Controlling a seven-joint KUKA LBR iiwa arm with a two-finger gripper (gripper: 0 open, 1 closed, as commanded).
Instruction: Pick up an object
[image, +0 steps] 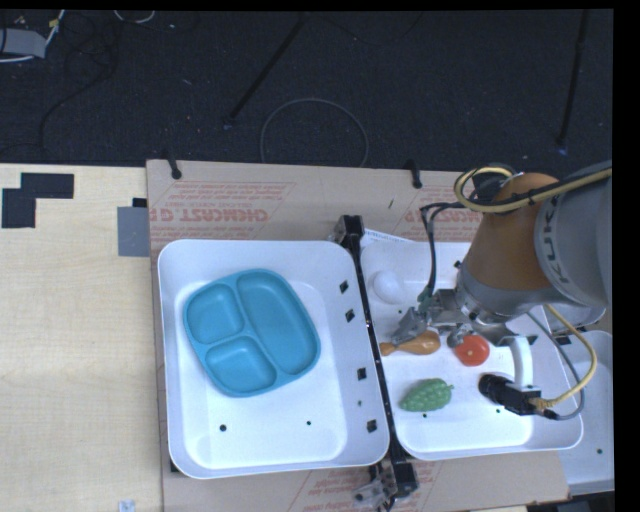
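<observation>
My gripper (418, 322) hangs low over the middle of the right bin (560, 436), under the grey and orange wrist. Just below it, touching or almost touching, lies an orange drumstick-shaped toy (414, 346). To the right of that toy, under the wrist, sits a red tomato (471, 350). A green bunch of grapes (427, 395) lies nearer the front of the bin. A white egg-like ball (388, 287) rests at the bin's back left, a little apart from the gripper. Nothing is visibly held.
The left bin (190, 440) holds a blue three-compartment plate (250, 330). A black divider (368, 345) runs between the two bins. The arm covers the right bin's back right part.
</observation>
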